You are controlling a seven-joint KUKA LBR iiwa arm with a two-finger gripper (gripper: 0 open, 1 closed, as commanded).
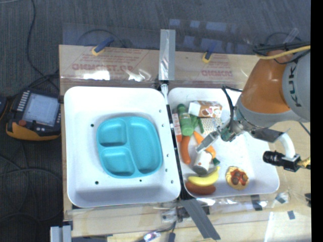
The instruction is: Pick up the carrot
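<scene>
The carrot (185, 149) is an orange stick lying lengthwise near the left wall of the right bin (262, 185), just below a green bottle (186, 124). My gripper (206, 143) hangs low over the middle of the pile, a little to the right of the carrot and above a white object (203, 160). A small orange piece (211, 150) shows right beside the gripper. I see nothing clearly held by it.
A printed packet (206, 109) lies at the back of the right bin. A banana (205, 177) over a brown roll (201, 188) and a small pizza-like toy (237, 177) sit at the front. The left bin (81, 185) holds a blue divided tray (130, 145).
</scene>
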